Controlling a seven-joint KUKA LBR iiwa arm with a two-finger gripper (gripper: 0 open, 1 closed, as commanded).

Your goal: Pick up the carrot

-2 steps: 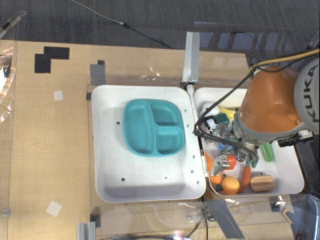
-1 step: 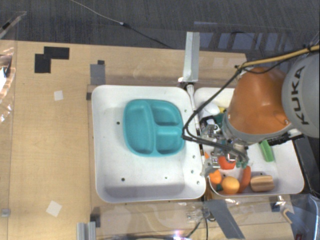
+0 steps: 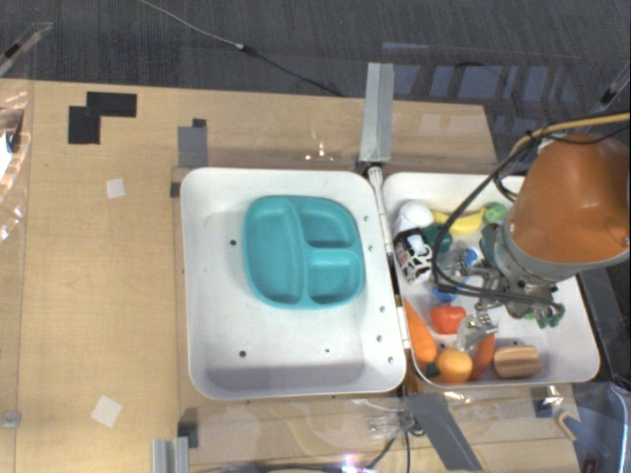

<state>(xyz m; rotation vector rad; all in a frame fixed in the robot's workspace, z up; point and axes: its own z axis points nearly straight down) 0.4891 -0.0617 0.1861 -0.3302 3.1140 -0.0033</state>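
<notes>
Carrot (image 3: 421, 333) lies against the right bin's (image 3: 590, 363) left wall, touching an orange fruit (image 3: 455, 366). Gripper (image 3: 482, 335) hovers just beside it, possibly grabbing crowded neighbours instead.

Carrot (image 3: 421, 334) hemmed between bin wall (image 3: 403, 315), tomato (image 3: 448, 318), orange (image 3: 455, 366).

– What is the carrot (image 3: 421, 333) made of?
– Smooth, shiny orange plastic is seen, just right of the white bin (image 3: 212, 363), which is matt plastic.
– And the teal tray (image 3: 301, 251) inside that bin?
– Smooth plastic with a soft shine. Pale, matt wood is seen on the bench (image 3: 89, 294) left of the bin.
</notes>
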